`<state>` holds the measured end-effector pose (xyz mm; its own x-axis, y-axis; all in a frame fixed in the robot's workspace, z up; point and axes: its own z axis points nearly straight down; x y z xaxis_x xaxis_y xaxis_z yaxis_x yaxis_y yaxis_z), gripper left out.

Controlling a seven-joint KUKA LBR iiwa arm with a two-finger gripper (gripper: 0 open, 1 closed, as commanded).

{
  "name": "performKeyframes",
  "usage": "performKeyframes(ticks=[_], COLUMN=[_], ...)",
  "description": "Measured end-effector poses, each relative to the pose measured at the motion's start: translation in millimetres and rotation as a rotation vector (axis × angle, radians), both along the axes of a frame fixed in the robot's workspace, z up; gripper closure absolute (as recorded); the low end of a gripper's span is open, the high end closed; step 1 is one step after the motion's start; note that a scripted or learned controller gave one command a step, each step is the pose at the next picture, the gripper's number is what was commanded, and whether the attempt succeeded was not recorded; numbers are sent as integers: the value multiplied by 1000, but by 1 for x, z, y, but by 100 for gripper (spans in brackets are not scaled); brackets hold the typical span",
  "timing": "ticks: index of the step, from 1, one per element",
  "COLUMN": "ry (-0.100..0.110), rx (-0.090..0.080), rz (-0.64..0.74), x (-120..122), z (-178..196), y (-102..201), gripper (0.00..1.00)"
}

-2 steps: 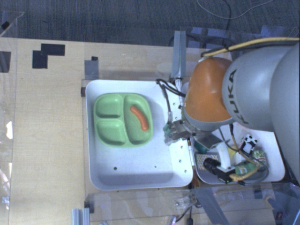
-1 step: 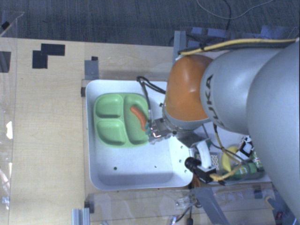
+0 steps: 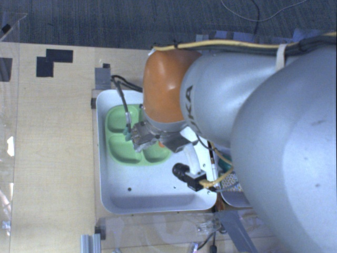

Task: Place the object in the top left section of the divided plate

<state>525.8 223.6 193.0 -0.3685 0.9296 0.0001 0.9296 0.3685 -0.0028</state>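
Note:
A green divided plate lies in the left white bin, near the bin's upper left. The arm's orange band and grey wrist hang over the plate's right half and hide it. The gripper is low over the plate's right sections, mostly covered by the wrist. A small orange speck peeks out right beside the gripper; I cannot tell whether it is the object or whether it is held.
The large grey arm covers the right bin and most of the right side of the view. A black cable fitting hangs over the left bin's lower right. Bare white bin floor lies below the plate. Wooden bench stretches to the left.

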Motion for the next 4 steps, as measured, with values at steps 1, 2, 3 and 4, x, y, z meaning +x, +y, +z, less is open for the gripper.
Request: performKeyframes(ticks=[1,2,3,4], ry=[-4,0,-2,-2], rx=[1,1,1,1], rz=[176,79,92,145], x=[34,18,14,-35], z=[47,-11,-10,-10], y=[-70,-181,-253,-303], gripper=[100,100,100,100])
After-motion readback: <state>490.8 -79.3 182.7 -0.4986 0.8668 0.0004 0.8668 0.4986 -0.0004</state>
